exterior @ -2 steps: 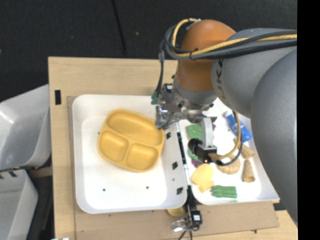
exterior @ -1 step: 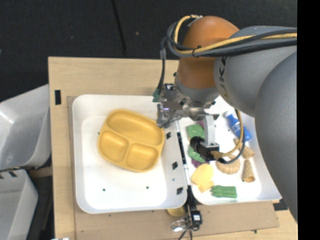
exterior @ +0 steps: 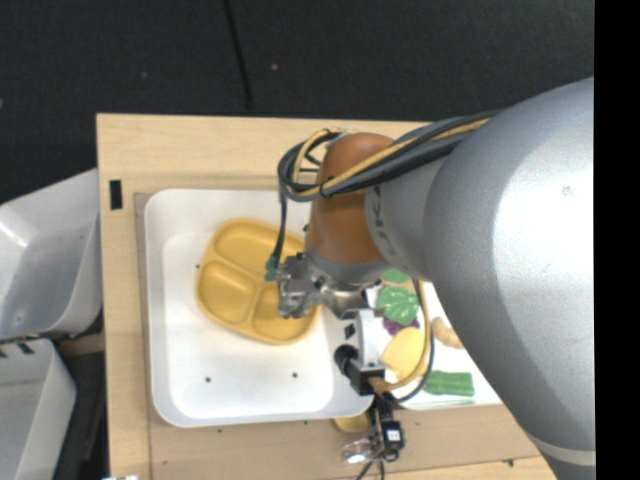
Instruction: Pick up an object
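A yellow divided dish point(exterior: 240, 276) lies in the left white bin point(exterior: 180, 368), toward its right side. My gripper point(exterior: 292, 296) is low over the dish's right edge, under the orange band of the arm point(exterior: 345, 203). The wrist hides the fingertips. In the right bin, partly hidden by the arm, lie a purple and green piece point(exterior: 402, 308), a pale yellow piece point(exterior: 405, 351) and a green bar point(exterior: 447, 383).
The grey arm point(exterior: 510, 268) covers most of the right bin. Cables loop above the wrist point(exterior: 300, 163) and a small connector hangs at the bench's front edge point(exterior: 375, 438). A white shape point(exterior: 40, 258) sits left of the bench.
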Robot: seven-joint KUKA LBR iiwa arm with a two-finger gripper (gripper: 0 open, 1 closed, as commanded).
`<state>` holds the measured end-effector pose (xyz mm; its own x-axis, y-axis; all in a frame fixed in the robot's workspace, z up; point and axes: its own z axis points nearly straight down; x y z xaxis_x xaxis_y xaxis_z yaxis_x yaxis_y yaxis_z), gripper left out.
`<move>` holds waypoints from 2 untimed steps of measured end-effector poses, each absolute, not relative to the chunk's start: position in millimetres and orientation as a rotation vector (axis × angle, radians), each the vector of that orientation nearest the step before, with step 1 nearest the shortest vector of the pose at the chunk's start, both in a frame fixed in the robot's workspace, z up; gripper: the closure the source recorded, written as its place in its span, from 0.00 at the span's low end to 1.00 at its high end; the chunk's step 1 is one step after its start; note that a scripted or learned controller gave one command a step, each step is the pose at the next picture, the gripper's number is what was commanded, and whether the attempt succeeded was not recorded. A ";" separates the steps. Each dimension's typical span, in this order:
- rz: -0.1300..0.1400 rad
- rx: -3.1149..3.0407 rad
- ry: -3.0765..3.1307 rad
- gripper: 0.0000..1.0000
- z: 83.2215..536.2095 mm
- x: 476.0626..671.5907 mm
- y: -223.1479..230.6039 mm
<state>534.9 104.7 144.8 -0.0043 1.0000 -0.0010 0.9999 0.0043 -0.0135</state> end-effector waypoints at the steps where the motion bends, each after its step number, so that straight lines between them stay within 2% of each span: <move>1: -0.001 -2.223 -2.219 1.00 196.6 497.5 96.6; 2: -0.009 -2.229 -2.223 1.00 270.3 491.1 49.5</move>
<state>491.1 49.5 270.3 0.0028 1.0000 -0.0002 1.0000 -0.0028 0.0087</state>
